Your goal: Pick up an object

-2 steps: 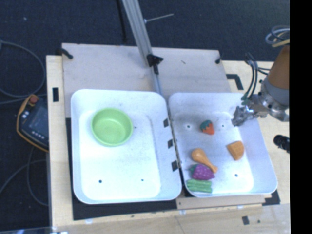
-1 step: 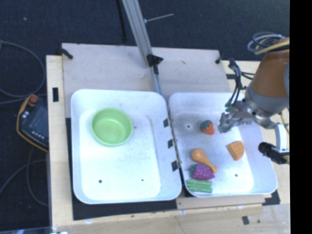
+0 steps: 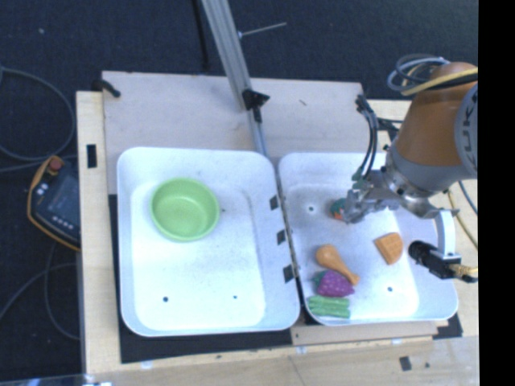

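Camera view: arm working low in the right bin

You are looking at the arm reaching in from the right, bending down over the right bin; the left bin is holding a green bowl; the gripper is sitting down at a small dark object, its likeliest target; you cannot tell how wide the pincer is standing; an orange wedge, drumstick, purple grapes and green pod are lying nearer the front.
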You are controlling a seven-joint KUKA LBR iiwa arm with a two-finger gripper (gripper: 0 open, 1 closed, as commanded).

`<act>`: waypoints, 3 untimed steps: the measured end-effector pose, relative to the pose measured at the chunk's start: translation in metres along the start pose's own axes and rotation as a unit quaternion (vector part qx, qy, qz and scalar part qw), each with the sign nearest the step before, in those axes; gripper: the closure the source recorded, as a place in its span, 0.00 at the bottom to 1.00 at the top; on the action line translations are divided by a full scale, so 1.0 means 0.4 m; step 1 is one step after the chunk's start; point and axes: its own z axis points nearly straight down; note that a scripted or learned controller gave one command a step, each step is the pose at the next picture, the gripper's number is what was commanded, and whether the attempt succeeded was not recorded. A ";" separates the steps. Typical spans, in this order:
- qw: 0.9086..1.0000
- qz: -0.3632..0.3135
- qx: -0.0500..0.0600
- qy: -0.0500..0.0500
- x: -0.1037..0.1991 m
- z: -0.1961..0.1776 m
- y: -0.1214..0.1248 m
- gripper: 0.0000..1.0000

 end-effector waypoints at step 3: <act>1.000 -0.001 0.000 0.000 0.400 -0.011 -0.087 1.00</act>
